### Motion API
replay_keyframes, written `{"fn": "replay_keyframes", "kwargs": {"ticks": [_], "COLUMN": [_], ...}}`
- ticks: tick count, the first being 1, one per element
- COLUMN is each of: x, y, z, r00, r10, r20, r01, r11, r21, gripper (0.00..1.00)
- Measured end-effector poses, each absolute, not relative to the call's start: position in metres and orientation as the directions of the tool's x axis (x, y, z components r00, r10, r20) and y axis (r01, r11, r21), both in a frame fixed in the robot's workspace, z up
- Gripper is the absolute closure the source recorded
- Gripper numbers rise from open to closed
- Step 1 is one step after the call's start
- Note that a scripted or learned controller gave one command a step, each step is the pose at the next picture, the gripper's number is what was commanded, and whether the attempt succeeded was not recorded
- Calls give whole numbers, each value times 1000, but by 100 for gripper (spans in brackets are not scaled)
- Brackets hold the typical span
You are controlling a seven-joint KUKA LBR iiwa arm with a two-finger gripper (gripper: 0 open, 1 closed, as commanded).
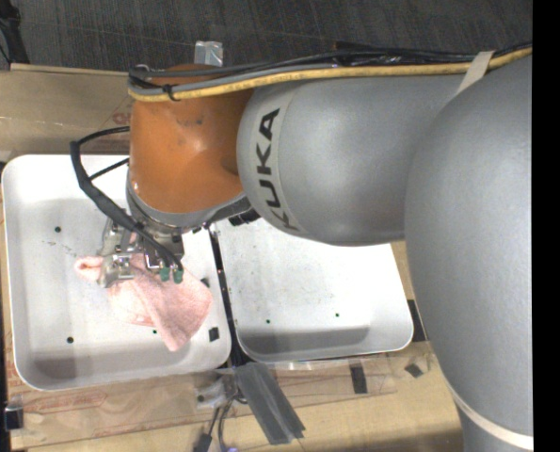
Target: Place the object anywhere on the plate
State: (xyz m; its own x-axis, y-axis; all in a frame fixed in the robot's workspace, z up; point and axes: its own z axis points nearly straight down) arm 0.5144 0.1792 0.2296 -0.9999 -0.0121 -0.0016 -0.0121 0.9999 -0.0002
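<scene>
A crumpled pink cloth lies in the left white bin, right of its middle, reaching from a small pink tip at the left down to the bin's right wall. My gripper hangs straight over the cloth's upper left part, low and close to it. The orange wrist band and the grey arm hide what lies directly beneath them. Whether the cloth is gripped cannot be seen from this angle.
The right white bin sits beside the left one, its far half covered by the arm. A black cable loops from the wrist over the left bin's upper part. Wooden bench boards frame both bins.
</scene>
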Motion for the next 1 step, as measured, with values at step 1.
{"fn": "replay_keyframes", "kwargs": {"ticks": [1], "x": [514], "y": [179], "z": [230], "r00": [-1000], "r10": [-12], "r20": [-2], "r01": [-12], "r11": [1000], "r21": [0], "gripper": [0]}}
